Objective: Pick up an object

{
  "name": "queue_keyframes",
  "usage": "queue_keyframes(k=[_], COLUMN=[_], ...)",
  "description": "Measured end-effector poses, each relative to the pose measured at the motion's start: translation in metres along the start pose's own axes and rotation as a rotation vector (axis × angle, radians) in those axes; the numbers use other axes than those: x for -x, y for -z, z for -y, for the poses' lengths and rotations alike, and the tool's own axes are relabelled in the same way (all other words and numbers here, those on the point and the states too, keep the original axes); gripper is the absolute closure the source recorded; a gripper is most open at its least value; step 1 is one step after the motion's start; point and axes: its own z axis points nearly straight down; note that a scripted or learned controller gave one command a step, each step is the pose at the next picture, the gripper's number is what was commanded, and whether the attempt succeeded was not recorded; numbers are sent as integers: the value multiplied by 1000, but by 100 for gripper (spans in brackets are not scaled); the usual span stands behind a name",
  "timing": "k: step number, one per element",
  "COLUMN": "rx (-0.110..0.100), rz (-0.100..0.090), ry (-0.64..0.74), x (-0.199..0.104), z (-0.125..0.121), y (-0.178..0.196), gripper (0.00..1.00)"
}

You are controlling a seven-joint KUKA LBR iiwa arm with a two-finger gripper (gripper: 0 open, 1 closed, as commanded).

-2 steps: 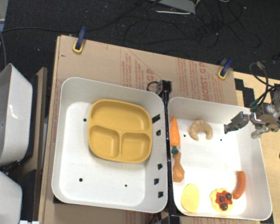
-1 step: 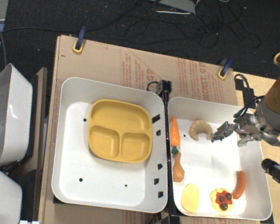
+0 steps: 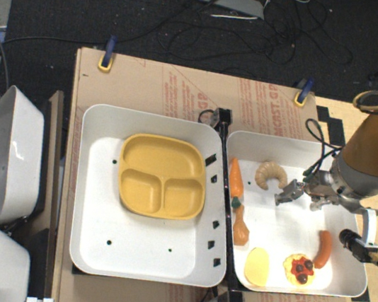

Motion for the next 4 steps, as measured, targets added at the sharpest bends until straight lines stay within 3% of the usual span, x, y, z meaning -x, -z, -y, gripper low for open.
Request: queue_keyframes(k=[1, 3, 4], rx=[6, 12, 11], rz=[2, 3, 3], ry=[1, 6, 6], x=[0, 1, 1], z=[-2, -12, -13], y=[14, 134, 168], gripper=[100, 100, 100])
